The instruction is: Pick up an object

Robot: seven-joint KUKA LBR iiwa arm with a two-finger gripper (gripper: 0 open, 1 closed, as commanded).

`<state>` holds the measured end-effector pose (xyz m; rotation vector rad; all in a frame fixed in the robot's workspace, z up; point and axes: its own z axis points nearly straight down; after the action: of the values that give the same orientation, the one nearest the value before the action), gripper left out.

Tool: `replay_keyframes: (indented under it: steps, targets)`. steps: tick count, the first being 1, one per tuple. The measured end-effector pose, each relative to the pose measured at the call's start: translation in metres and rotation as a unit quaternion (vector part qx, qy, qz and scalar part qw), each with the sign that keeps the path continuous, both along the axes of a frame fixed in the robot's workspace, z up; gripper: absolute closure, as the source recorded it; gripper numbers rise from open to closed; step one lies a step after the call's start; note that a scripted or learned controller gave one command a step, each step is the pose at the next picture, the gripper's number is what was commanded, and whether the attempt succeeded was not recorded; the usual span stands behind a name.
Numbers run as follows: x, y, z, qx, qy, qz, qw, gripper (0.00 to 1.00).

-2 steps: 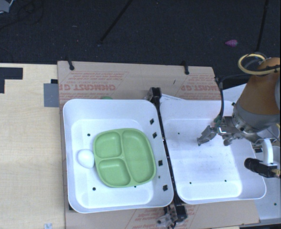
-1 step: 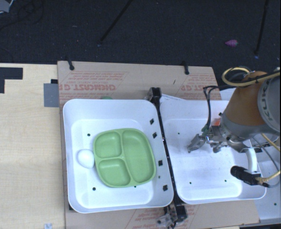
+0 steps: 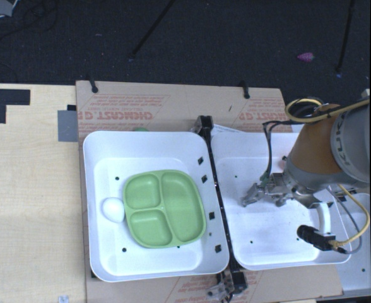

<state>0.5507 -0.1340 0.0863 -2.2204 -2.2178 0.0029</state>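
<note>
Two bins sit side by side on the table. In the left bin (image 3: 103, 156) lies a divided plate (image 3: 163, 208), with a ball (image 3: 113, 209) touching its left edge. Over the right bin (image 3: 248, 245) the arm (image 3: 327, 150) reaches in from the right, its gripper (image 3: 256, 196) near the bin's middle.

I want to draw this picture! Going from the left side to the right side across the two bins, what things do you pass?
White ball → green divided plate in the left bin → black divider clips between the bins → gripper over the right bin → grey and orange arm.
</note>
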Motion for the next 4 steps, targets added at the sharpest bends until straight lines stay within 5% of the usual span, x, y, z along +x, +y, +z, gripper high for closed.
replay_keyframes:
  steps: [1,4]
  targets:
    - [0.0,-0.001,0.012,0.0002,0.0,-0.002,1.0,1.0]
    - [0.015,-0.01,0.164,-0.0008,-0.003,0.001,1.0,1.0]
